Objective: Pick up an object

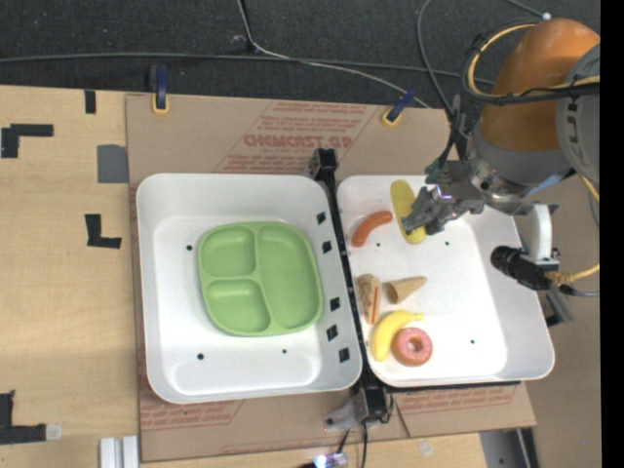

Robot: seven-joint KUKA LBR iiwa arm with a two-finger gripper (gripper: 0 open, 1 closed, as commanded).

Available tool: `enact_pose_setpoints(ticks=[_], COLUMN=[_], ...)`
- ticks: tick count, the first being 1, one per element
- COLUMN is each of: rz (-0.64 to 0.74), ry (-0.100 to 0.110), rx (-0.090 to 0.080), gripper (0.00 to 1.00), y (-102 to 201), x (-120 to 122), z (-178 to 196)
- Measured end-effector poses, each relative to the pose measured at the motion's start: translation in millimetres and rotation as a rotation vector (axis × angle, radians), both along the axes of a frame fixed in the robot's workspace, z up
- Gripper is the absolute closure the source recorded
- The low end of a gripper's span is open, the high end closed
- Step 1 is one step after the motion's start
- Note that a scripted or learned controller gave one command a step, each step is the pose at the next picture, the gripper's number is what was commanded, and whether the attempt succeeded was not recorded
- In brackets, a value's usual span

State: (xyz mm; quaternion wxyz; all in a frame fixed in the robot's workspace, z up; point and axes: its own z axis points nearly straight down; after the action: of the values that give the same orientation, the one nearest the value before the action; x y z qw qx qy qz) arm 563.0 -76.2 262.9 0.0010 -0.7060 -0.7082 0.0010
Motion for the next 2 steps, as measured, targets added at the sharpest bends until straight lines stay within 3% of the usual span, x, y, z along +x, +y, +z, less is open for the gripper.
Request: enact_pose_setpoints(ticks=[2], rz=[0.003], ry=[0.0], rx=[0.001], gripper=[1.0], y=[90], x=[-29], z=[-3])
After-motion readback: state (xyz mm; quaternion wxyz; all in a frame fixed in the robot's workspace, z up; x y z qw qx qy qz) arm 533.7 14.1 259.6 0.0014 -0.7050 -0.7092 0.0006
